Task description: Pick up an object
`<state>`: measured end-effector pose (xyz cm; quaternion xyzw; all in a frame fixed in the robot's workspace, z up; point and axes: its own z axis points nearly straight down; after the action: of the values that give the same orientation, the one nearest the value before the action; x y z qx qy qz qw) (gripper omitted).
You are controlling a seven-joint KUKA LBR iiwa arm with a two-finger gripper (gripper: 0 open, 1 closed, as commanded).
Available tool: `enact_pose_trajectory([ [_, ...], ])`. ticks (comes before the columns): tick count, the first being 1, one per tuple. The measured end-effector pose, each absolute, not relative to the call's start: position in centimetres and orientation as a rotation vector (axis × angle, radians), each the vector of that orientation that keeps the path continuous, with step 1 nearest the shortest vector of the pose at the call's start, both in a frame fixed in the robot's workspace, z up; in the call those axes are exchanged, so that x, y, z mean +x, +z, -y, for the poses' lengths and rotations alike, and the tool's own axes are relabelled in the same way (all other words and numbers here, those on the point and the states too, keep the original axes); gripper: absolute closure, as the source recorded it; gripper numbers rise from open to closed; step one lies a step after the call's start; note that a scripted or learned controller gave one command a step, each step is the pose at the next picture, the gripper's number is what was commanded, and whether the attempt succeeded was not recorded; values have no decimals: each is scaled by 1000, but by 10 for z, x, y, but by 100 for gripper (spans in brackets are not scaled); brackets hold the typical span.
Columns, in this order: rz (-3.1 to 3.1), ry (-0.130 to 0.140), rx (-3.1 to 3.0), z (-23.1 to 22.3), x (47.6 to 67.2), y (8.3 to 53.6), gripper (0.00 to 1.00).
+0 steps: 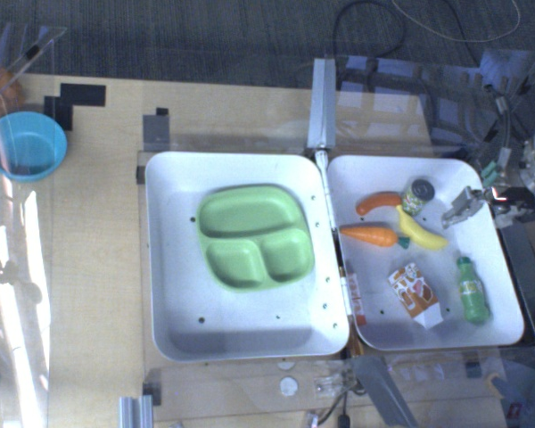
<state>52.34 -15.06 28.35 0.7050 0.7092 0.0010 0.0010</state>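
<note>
The right bin (374, 324) holds an orange carrot (369, 235), a curved orange pepper-like piece (378, 203), a yellow banana (420, 229), a small dark can (417, 195), a snack packet (414, 293) and a green bottle (472, 290). My gripper (461, 206) reaches in from the right edge and hovers over the bin's upper right part, just right of the can and banana. Nothing shows between its fingers.
The left bin (174, 319) holds a green divided plate (254, 236). A blue bowl (26, 145) stands on the bench at the far left. A metal divider post (321, 105) rises between the bins at the back. Cables lie behind the right bin.
</note>
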Motion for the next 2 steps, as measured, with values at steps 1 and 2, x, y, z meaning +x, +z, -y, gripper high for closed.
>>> enact_pose_trajectory([
  [1, -2260, 2, 2182, 149, 587, 144, 0],
  [2, -2346, 9, 2079, 127, 616, 88, 0],
])
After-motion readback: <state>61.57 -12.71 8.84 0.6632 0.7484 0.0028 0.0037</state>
